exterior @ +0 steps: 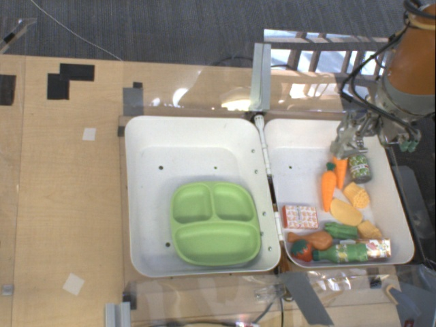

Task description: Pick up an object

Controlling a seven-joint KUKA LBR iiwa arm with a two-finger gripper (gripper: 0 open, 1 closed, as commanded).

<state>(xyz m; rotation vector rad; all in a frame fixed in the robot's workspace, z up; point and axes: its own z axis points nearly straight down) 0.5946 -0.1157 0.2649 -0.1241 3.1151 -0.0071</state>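
Dark grey carpet runs along the top of my feed, and below it the pale wooden desk (61, 203) carries two shallow white bins side by side. From where I sit, the left bin (146, 148) holds a green divided plate (215, 222) lying flat toward its 6 o'clock edge, the single wide compartment nearest the bottom. The right bin (300, 142) has its load crowded into the 3 to 6 o'clock part. An orange carrot (328, 190) lies with its long axis running roughly 12 to 6, and a second, shorter carrot (340, 171) sits just beside it at its 1 o'clock, also close to upright in the view. A small dark can (360, 168) lies beside that. Below them are yellow pieces (346, 212), a small red-and-white carton (300, 216), a brown item (317, 239) and a red one (302, 251), and a green bottle (354, 251) lying on its side along the 6 o'clock wall, long axis 9 to 3. The arm (412, 67) enters at 2 o'clock, and the gripper (349, 140) hangs just above the shorter carrot and the can; whether its fingers are spread or closed I cannot tell, and I see nothing clearly between them.
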